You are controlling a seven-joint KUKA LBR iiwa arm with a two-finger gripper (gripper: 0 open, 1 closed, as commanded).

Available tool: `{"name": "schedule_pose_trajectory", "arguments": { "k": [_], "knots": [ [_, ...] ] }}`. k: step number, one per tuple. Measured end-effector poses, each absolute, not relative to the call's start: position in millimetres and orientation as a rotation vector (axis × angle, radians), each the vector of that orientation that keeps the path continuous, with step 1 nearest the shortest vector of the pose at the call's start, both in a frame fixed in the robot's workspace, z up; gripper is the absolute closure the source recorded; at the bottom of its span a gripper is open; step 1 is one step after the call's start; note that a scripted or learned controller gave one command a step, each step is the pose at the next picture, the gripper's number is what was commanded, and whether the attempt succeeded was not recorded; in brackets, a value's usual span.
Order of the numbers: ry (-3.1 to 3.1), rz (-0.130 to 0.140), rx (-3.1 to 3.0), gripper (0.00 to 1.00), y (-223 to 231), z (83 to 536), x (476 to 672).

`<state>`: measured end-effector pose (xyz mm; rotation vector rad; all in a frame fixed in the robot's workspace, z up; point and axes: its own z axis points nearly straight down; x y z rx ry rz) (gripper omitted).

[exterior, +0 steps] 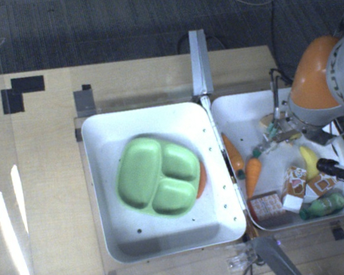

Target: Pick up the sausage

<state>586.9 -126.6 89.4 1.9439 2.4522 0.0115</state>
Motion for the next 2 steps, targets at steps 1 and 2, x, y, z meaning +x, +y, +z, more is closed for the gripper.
{"name": "schedule_pose_trajectory", "arguments": {
  "k": [1, 2],
  "knots": [
    [2.503, 0.003, 1.879, 1.0, -183.4, 89.4, 532.3],
    [2.507, 0.009, 1.875, 0.0, -180.1, 89.2, 533.6]
  ]
}}
